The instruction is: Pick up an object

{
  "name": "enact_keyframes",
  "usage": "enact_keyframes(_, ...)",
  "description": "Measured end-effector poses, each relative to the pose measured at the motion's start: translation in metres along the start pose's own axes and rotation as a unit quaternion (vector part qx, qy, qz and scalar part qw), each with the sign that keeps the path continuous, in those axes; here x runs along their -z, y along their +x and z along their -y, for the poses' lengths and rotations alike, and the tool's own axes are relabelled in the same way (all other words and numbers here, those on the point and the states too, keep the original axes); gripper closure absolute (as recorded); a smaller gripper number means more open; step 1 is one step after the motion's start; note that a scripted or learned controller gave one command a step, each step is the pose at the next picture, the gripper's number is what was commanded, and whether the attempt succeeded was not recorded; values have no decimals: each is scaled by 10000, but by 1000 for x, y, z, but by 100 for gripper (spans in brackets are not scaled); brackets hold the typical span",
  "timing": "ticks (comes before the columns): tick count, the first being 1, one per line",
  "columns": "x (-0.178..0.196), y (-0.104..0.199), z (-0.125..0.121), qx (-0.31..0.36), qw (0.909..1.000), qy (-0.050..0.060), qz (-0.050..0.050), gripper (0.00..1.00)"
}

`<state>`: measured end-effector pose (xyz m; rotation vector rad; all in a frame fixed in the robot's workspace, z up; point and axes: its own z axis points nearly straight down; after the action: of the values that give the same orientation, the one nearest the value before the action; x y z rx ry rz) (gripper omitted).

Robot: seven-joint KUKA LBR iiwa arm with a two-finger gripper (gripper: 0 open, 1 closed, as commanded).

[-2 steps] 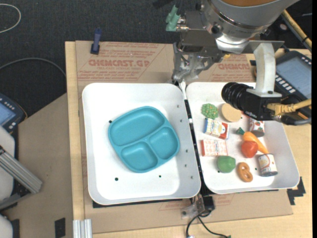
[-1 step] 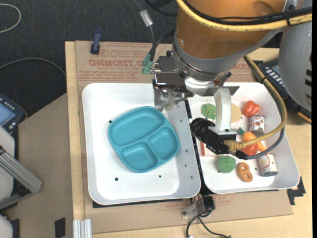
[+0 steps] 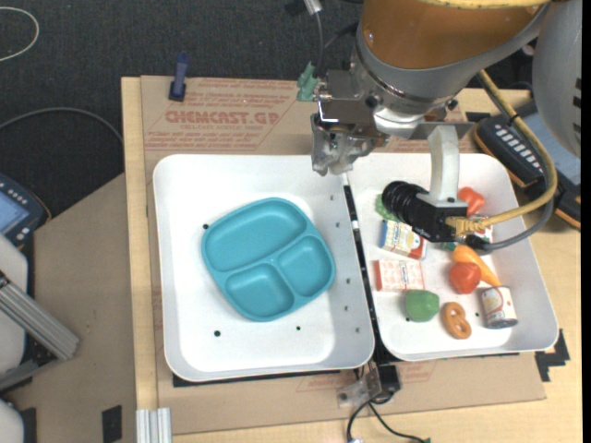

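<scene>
Camera view: two shallow white bins are shown side by side on a sheet of printed cardboard (image 3: 231,109) laid on the counter (image 3: 568,257). The grey arm with its orange band enters from the right, and the end effector (image 3: 332,155) is seen above the far rims, about where the left bin (image 3: 185,192) and the right bin (image 3: 531,289) meet; whether it is apart or together cannot be told, and it stands apart from every loose item. The left bin is occupied by a teal divided plate (image 3: 268,258), which is set slightly askew. The objects available for picking are gathered in the right bin. Two small printed cartons (image 3: 401,238) are placed one nearer than the other along its left side. A green rounded piece (image 3: 422,305) is found just in front of them, and a brown pretzel-shaped ring (image 3: 455,319) lies beside it. A small can (image 3: 499,306) is tipped near the right wall. A red rounded piece (image 3: 464,275) is touched by an orange carrot-like piece (image 3: 478,258). A further red-orange piece (image 3: 472,198) is seen farther back. A small blue item (image 3: 178,79) rests on the cardboard beyond the left bin.
</scene>
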<state>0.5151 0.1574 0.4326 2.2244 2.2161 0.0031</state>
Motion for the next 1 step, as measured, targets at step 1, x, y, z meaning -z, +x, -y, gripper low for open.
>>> enact_keyframes(1,-87,-24,25,2,10000,72,18,100)
